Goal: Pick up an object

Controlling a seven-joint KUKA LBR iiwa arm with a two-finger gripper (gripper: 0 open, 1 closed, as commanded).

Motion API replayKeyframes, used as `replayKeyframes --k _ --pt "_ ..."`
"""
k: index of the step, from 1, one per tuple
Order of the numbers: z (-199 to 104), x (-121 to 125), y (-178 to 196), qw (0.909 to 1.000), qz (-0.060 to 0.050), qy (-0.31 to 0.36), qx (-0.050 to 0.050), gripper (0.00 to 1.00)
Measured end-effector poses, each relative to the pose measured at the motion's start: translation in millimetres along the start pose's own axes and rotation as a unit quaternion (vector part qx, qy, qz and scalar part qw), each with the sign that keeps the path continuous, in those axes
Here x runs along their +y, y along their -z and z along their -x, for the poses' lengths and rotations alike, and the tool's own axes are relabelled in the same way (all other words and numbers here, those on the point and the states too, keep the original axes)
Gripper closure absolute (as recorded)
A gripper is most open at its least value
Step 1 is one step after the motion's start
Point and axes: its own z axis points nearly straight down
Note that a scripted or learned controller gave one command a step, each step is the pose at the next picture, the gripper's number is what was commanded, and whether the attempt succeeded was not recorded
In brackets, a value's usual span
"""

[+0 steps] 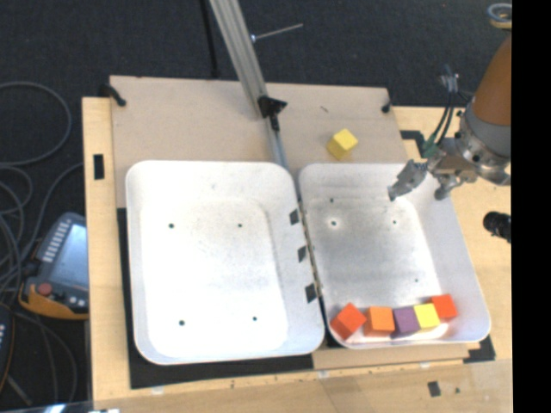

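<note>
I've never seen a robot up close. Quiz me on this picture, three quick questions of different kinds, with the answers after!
1. True or false: the yellow cube lies inside one of the white bins.
2. How many blocks sit in the row along the near edge of the right bin?
3. Multiple choice: the pincer hangs above A) the left bin, B) the right bin's far right corner, C) the row of blocks.

Key:
1. False; it rests on the bench beyond the bins.
2. Five: red-orange, orange, purple, yellow, red-orange.
3. B.
</note>
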Motion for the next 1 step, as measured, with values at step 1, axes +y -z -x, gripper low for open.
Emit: replayKeyframes --k 1 --pt "-90.5 -30.7 33.6 1.0 0.001 0.004 0.002 0.0"
